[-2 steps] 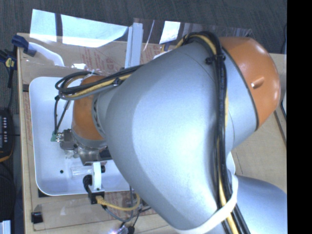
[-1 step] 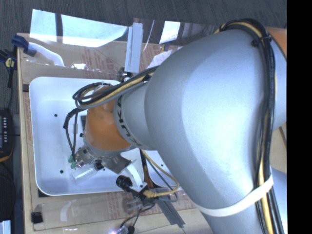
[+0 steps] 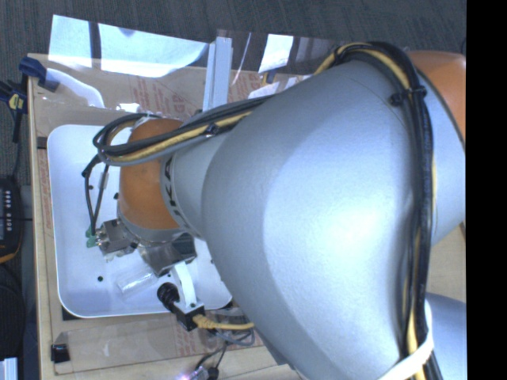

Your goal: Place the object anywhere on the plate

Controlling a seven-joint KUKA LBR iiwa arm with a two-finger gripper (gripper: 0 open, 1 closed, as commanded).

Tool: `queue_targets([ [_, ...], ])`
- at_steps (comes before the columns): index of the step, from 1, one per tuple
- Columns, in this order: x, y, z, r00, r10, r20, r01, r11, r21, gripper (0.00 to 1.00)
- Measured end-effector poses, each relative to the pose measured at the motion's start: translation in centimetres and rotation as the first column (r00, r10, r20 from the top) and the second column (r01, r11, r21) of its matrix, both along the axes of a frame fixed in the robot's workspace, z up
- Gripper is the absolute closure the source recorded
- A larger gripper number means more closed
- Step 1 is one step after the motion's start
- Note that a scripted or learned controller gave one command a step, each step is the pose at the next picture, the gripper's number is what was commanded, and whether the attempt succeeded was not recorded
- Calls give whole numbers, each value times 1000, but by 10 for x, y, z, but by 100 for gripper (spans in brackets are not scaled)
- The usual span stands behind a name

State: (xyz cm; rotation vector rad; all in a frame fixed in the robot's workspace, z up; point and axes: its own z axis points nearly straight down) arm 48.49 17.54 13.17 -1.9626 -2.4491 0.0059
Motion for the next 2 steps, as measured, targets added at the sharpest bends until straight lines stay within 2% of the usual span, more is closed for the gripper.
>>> queue_targets([
  [1, -5, -69, 70, 995, 98, 3, -98, 995, 2, 100],
  [2, 23, 14, 1, 981, -193, -1, 193, 981, -2, 100],
])
